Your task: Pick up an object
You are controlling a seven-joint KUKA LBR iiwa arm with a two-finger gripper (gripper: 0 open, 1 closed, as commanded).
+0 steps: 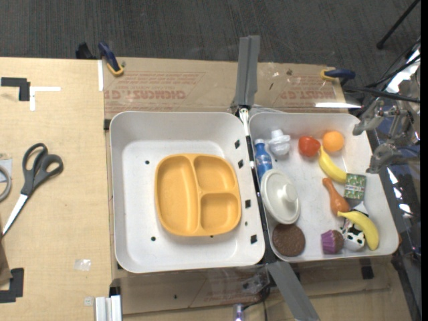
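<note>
Jaws hang just past the right bin's (pixel 307 192) far right rim; whether clenched or released, I cannot tell. In that bin's far end lie a tomato (pixel 308 146) and an orange (pixel 333 140), well apart from its near-end cookie (pixel 289 240).

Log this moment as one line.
gripper: over right white bin edge | toys untouched | orange divided plate: left white bin

A yellow three-compartment plastic plate (pixel 198 194) sits in the left white bin (pixel 127 199); the right white bin (pixel 382 199) holds small toys (two yellow plastic bananas (pixel 332 168) among them).
</note>
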